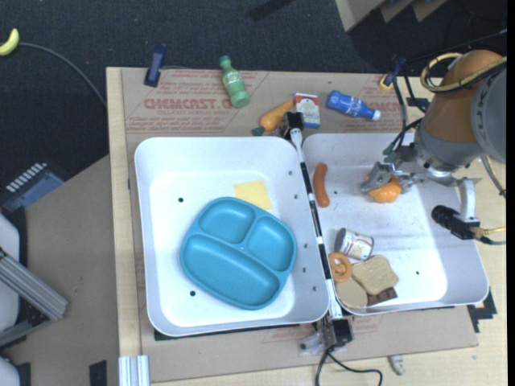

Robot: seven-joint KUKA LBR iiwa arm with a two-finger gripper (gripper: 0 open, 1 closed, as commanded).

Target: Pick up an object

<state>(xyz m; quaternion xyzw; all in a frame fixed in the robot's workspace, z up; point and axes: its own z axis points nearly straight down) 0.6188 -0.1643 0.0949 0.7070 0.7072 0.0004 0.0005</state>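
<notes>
Two shallow white bins side by side on the bench (201, 87): left bin (153, 215) and right bin (451, 272). Down in the right bin, toward its far side, the end effector (385, 179), set right over a small orange object (388, 192), touching it or very nearly so. Cannot tell whether open, closed or gripping; too small and too blurred at this slant to judge. Probably the target of this try, that orange object, lying on the bin floor, well apart from the sausage (321, 185) beside the dividing wall and from the cluster in the near corner: a small tin (354, 244), an orange ring (339, 265) and a slice of toast (375, 273). By the look of it, a plastic toy food: light, stiff, smooth-skinned and rounded, so liable to squirt sideways or roll away under an off-centre pinch. Hardly fragile; no call for gentleness, only for good centring. Best taken across the narrower width, at mid-body, from straight above, and low enough to close past the widest part. Some risk of merely sliding it along the slick white floor instead of lifting it. Plenty of free floor around it, so little danger of catching a neighbour. Of no concern for this pick: a blue divided plate (238, 252) and a yellow slice (254, 193) in the left bin, plus a green bottle (234, 83), a blue bottle (352, 105), a small carton (306, 109) and a carrot (275, 117) out on the bench beyond the bins.
</notes>
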